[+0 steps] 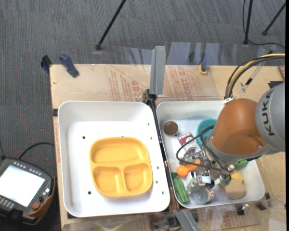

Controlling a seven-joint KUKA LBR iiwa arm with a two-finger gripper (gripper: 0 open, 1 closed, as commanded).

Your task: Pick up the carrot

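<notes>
**Ana:** Gripper (pixel 205 177) first: where does it sit, and what are its fingers doing?

**Ben:** It hangs low inside the right bin (pixel 258 178), under the arm's (pixel 238 131) orange band, wrapped in cables. Whether its fingers are apart or together, I cannot tell; the wrist and wiring hide them.

**Ana:** Take that right bin as the landmark, then, biggest things first.

**Ben:** Just left of it, touching along the shared edge, is the left bin (pixel 72 119), holding a yellow divided tray (pixel 120 166). Inside the right bin, a teal bowl (pixel 205 126) peeks out at the far side, partly under the arm. A tan block (pixel 235 190) lies near the front right corner.

**Ana:** And the carrot?

**Ben:** The carrot (pixel 187 169) lies in the right bin's left half, just beside the gripper. A green cucumber-like piece (pixel 180 190) lies along the bin's left wall near the front, and a small brown round object (pixel 171 127) sits towards the far left corner.
</notes>
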